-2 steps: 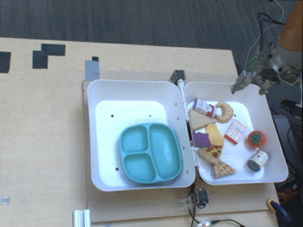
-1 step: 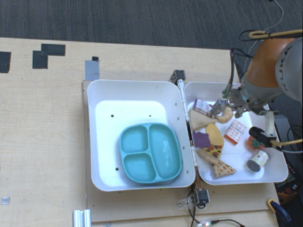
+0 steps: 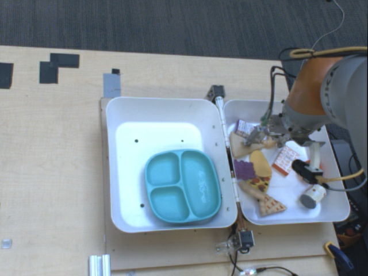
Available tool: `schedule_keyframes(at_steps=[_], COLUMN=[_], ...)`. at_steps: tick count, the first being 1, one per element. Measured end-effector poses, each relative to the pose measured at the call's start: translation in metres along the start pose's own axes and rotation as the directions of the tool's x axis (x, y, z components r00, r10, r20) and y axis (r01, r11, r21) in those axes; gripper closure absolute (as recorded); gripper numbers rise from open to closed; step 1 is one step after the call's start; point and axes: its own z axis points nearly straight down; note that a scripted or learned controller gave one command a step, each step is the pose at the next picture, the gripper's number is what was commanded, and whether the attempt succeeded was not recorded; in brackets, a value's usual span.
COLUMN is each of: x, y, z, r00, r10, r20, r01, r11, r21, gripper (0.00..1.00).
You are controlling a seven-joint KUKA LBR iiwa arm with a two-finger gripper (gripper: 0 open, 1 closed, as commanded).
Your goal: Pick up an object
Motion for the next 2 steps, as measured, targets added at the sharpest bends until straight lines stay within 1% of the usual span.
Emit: schedule_keyframes(at_steps=[1,2], x=[0.0003,0.0003], y=[0.0027,0.0025], z=[-0.0122,-0.0121], r00=[1.0,1.0], r10=[-0.001,-0.002], r20=[0.002,0.002], r01=[0.001,0.002], r11=[1.0,1.0], r21=[-0.01,-0.009], gripper=[1.0,0.0])
